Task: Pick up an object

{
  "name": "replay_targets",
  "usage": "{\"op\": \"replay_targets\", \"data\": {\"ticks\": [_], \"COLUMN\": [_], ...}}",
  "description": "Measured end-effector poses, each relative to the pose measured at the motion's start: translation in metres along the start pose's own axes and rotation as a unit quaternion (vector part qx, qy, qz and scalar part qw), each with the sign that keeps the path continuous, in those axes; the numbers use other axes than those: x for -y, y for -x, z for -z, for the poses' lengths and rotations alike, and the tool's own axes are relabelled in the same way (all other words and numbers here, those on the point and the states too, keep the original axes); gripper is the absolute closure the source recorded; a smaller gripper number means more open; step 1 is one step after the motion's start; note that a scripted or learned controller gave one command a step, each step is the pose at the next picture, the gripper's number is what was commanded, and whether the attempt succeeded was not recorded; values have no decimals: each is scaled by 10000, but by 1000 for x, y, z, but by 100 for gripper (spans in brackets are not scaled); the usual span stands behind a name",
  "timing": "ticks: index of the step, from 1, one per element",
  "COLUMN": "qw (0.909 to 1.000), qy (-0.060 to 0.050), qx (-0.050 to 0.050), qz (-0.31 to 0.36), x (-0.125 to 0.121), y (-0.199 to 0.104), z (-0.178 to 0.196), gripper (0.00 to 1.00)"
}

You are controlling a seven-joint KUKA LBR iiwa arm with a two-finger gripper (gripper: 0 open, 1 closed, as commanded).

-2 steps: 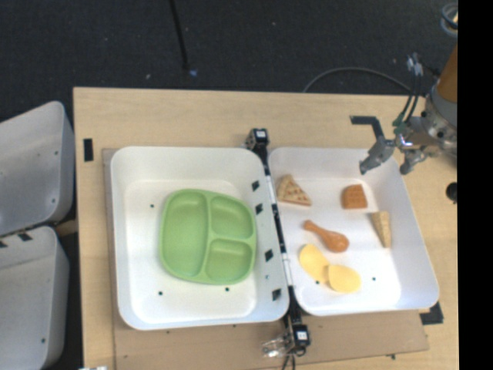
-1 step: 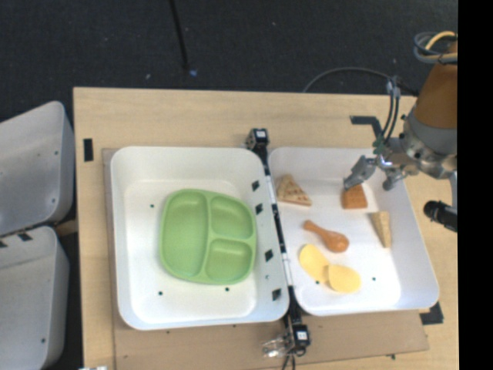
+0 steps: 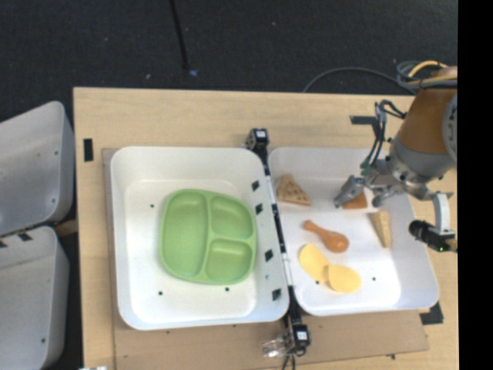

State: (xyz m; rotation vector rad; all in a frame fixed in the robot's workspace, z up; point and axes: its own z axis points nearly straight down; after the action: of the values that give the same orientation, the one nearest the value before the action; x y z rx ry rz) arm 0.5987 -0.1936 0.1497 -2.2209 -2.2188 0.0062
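My gripper (image 3: 363, 195) hangs low over the far right part of the right bin (image 3: 412, 284), with its fingers spread apart. A small orange-brown piece (image 3: 355, 202) lies just beneath and between the fingertips; the fingers are not closed on it. A tan wedge (image 3: 381, 228) lies just in front of the gripper. A brown drumstick-shaped piece (image 3: 327, 237) sits mid-bin. A toast-coloured triangle (image 3: 293, 191) rests near the bin's left wall. Two yellow rounds (image 3: 312, 259) (image 3: 343, 278) lie toward the front.
The left bin (image 3: 131, 284) holds a green divided tray (image 3: 208, 236). A black-clipped divider (image 3: 273, 230) runs between the bins. A cable (image 3: 347, 74) loops over the bench behind the right bin. The arm's orange band (image 3: 424, 126) rises at the right.
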Motion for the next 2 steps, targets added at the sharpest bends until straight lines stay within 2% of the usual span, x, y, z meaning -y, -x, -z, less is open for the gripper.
{"op": "replay_targets", "data": {"ticks": [1,2], "qw": [10000,10000], "qy": [14,44], "qx": [4,7], "qz": [-9,-21], "x": [0,-1], "y": [1,2], "z": [-51,-37], "gripper": [0,100]}}
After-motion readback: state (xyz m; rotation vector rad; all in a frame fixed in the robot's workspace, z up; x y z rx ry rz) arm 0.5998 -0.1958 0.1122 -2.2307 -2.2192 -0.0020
